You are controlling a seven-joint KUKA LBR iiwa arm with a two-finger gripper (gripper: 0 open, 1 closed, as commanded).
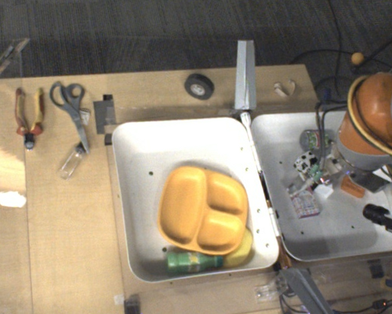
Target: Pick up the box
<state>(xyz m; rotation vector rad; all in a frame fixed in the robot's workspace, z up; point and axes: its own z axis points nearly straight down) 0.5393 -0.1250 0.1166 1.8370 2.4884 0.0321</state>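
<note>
1. Green can [191,260]: a cylinder on its side at the near wall of the left bin [138,194], pinned under item 2.
2. Yellow tray [204,209]: glossy moulded plastic with 3 rounded compartments, tilted because it rests on the can.
3. Box [304,205]: in my judgement the small, flat, pale printed carton on the floor of the right bin [277,137], lying free and so open to a grasp from above.
4. My claw [314,167]: low over the right bin, just beyond the box. I cannot tell whether it is wide or narrow.
5. Tape roll [199,85], scissors [73,110]: parked on the far bench.
</note>
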